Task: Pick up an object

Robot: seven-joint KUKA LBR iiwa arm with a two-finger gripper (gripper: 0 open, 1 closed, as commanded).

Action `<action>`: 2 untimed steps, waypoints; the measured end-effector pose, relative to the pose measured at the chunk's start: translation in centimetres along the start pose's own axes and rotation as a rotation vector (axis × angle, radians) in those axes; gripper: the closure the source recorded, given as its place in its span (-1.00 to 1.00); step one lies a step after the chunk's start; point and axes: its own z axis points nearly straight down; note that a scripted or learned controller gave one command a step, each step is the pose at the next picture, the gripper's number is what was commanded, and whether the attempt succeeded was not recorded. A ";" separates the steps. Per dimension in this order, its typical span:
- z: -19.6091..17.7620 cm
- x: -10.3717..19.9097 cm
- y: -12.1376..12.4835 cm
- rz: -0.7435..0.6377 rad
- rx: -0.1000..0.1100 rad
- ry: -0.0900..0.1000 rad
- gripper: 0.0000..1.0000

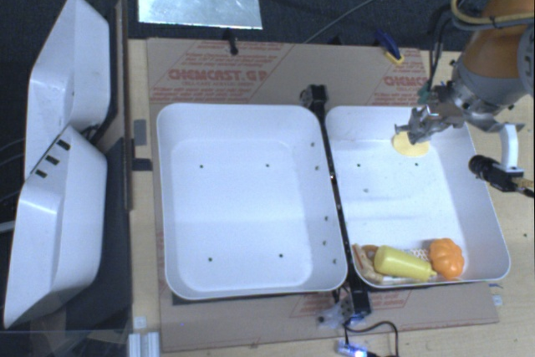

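We see two white bins side by side on the table. The left bin (pixel 242 196) lies beside the right bin (pixel 401 205), their inner rims touching. The pincer (pixel 415 128) hangs over the far edge of the right bin, directly above a flat pale-yellow disc (pixel 411 146) near that bin's far rim; whether it is apart, together or clamped we cannot tell. Along the near edge of the right bin lie a yellow bottle-shaped object (pixel 403 262) and, just beside it toward the near right corner, an orange object (pixel 446 257).
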 end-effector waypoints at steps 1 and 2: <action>-5.2 -0.2 1.1 0.000 -0.001 0.000 1.00; -3.6 5.0 -0.5 -0.004 0.005 0.002 1.00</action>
